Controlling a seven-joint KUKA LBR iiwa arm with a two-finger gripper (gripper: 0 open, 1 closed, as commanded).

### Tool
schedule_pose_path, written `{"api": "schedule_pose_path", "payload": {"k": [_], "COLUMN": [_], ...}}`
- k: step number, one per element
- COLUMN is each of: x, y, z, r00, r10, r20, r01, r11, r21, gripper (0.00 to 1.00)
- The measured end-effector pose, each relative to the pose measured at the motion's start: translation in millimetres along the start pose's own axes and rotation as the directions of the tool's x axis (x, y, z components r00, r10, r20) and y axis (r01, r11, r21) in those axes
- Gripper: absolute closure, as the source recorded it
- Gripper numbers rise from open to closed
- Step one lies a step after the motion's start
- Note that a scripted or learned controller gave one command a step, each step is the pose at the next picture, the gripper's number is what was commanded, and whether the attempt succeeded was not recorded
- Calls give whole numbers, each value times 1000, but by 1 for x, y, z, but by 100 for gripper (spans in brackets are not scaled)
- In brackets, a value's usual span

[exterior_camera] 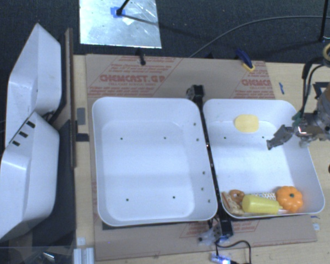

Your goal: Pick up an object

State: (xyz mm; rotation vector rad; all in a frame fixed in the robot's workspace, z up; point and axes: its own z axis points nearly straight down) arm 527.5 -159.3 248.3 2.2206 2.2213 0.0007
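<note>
My gripper [279, 138] hangs over the right bin, and I cannot tell from here how it is set.

The left bin [148, 158] at nine o'clock shows a bare white floor dotted with small holes. In the right bin [264, 158], a pale yellow disc [246, 123] lies toward twelve o'clock, well apart from the rest. Along the six o'clock wall sit a small orange-brown item [235, 198], too blurred for me to name, then a yellow-green cylinder [259, 204] with something white and speckled half hidden behind it, then an orange pumpkin [289, 198] in the five o'clock corner. My gripper is at three o'clock of that bin, near the rim, touching none of these; my arm is cut off by the picture's edge. Both bins rest on a cardboard sheet [137, 76] on the table.
</note>
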Motion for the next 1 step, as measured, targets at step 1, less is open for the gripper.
{"api": "schedule_pose_path", "payload": {"k": [1], "x": [18], "y": [-38], "z": [-52], "r00": [1000], "r10": [-1], "r20": [0], "r01": [1], "r11": [1000], "r21": [-5], "gripper": [0]}}
